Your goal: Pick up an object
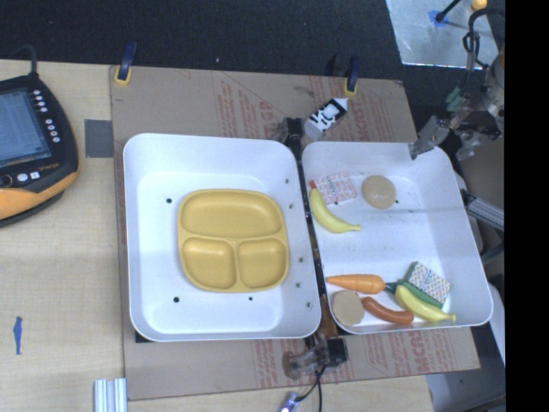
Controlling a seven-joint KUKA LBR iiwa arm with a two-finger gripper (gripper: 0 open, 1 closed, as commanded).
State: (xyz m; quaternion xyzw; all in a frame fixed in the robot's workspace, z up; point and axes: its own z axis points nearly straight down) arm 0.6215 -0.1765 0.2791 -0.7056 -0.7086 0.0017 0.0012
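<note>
Wooden bench [69,256], perhaps cardboard-lined [257,101]

My pincer [426,144] hangs at the far corner of the right bin [446,230]. Just left of it I see a cookie [378,191]; further left a banana [330,216]; beyond, the tray [233,238] in the left bin [154,230].
</note>
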